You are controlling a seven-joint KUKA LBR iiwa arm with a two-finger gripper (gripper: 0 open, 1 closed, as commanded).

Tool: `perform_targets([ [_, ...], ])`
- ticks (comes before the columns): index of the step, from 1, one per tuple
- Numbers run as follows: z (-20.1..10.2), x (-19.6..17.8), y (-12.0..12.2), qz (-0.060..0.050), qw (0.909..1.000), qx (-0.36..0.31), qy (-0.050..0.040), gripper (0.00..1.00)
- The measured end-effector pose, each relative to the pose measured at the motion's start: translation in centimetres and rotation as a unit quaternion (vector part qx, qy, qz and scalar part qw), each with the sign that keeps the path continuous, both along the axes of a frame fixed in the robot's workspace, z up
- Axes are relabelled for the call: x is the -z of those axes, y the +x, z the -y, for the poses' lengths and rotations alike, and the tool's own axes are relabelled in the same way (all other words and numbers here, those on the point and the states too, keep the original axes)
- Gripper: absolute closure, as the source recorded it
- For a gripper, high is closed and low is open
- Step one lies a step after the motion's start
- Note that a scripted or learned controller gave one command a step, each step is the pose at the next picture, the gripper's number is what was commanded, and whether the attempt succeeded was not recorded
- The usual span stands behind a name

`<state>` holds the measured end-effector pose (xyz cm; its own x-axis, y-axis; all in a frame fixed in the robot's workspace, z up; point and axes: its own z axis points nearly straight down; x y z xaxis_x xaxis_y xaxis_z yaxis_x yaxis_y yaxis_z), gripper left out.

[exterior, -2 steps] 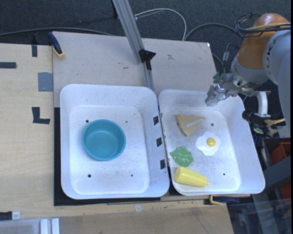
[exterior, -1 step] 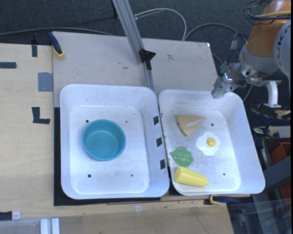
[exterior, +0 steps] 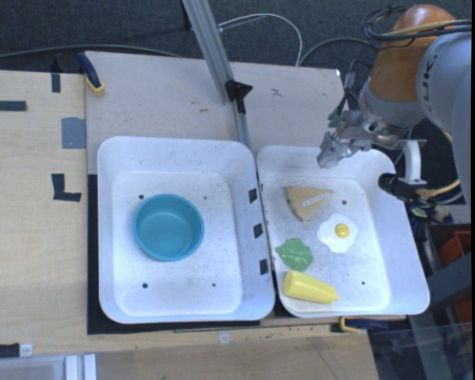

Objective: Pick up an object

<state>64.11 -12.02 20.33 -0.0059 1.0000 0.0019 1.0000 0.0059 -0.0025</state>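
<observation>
White plastic makes both shallow bins, which stand side by side and touch along their inner edges. The left bin (exterior: 115, 212) holds a blue bowl (exterior: 169, 226), upright, a little left of the bin's middle.

The right bin (exterior: 396, 236) holds four toy foods. A tan cheese wedge (exterior: 305, 202) lies in the far part of the bin, with its thin end pointing to the right. Just beside it, on the near right, lies a fried egg (exterior: 336, 233), white with a yellow yolk. A green lettuce leaf (exterior: 294, 253) lies near the left wall of this bin, left of the egg and apart from it. A yellow piece that looks like a corn cob (exterior: 309, 289) lies nearest to the front rim, just beside the leaf, pointing to the right.

The arm (exterior: 435, 62) comes from the right, grey, with its orange band at the far right. The gripper (exterior: 330, 158) hangs over the far rim of the right bin, beyond the cheese wedge and apart from it. Nothing is between its fingers; how wide they stand I cannot tell, because they are small and blurred.

A grey metal pole (exterior: 214, 42) crosses the far side of the bench at a slant and ends between the two bins. A blue and yellow clamp (exterior: 91, 74) sits at the far left corner of the board.
</observation>
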Motion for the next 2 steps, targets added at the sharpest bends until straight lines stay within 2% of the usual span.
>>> perform_targets([
  [2,-9.3,-2.5,-3.7,0.0,1.0,0.0,0.0001,1.0],
])
